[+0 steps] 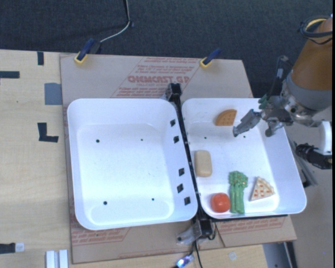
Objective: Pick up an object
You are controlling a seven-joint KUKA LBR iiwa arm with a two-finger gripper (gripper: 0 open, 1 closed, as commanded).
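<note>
1. The gripper (255, 123) hangs over the far part of the right bin (279, 166), reaching in from the right. Its two dark fingers stand apart, one pointing left and down toward the bin floor, the other shorter and to its right, and nothing lies between them.

2. The nearest thing is the orange waffle-like piece (226, 117), which lies flat on the bin floor just to the left of the left fingertip, at about the same depth in the scene. It looks close beside the finger, not under the gap.

3. The other candidates sit nearer the front of the same bin: a tan bread roll (203, 163) by the dividing wall with its long axis running near-to-far, a green broccoli stalk (237, 191) also lying near-to-far, a red tomato (220, 202) touching its left side, and a pizza slice (262, 189) just to its right.

4. My judgement: the coming move turns on a short shift left — enough to bring the gap over the orange piece before descending. The left bin (123, 161) plays no part here.
</note>
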